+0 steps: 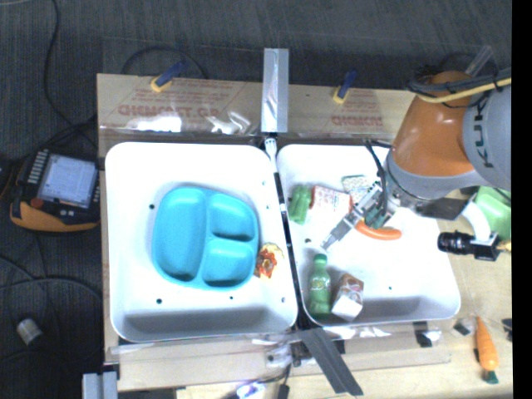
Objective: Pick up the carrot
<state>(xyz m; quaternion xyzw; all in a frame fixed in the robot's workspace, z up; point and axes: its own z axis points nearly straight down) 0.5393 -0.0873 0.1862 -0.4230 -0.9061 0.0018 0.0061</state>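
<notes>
I see the two-finger gripper (366, 216) low in the right white bin (432, 302), beside the slim orange carrot (380, 232); jaw state unclear; lifting remains.

Robotics lab workstation seen from above.
A grey-and-orange robot arm (440, 152) enters from the right over two white bins (133, 306) on a wooden desk (208, 98); clamps, loose cables, a teach pendant (54, 189) at left and dark carpet surround it.
</notes>
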